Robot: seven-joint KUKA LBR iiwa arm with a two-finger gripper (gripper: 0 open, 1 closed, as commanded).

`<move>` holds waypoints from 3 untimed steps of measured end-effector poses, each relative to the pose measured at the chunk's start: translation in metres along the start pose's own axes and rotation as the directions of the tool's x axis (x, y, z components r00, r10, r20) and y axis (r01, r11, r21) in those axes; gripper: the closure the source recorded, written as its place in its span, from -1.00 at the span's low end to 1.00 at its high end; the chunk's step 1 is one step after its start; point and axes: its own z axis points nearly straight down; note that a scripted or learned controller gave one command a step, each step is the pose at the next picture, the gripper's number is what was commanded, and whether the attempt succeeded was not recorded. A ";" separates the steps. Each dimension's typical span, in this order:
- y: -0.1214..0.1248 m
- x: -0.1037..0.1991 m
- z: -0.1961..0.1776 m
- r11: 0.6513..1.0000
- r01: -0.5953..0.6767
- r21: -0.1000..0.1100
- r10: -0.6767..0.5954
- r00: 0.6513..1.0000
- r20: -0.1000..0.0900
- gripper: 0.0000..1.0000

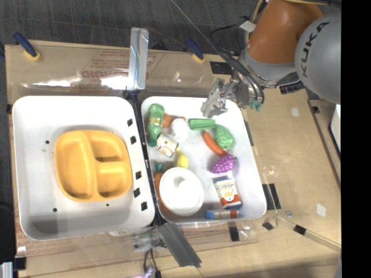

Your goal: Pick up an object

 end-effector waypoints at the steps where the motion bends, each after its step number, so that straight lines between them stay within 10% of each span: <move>1: 0.001 -0.001 -0.011 1.000 0.002 0.000 -0.002 1.000 0.003 1.00; 3: -0.042 -0.013 -0.015 0.968 0.249 0.001 -0.249 0.968 -0.001 1.00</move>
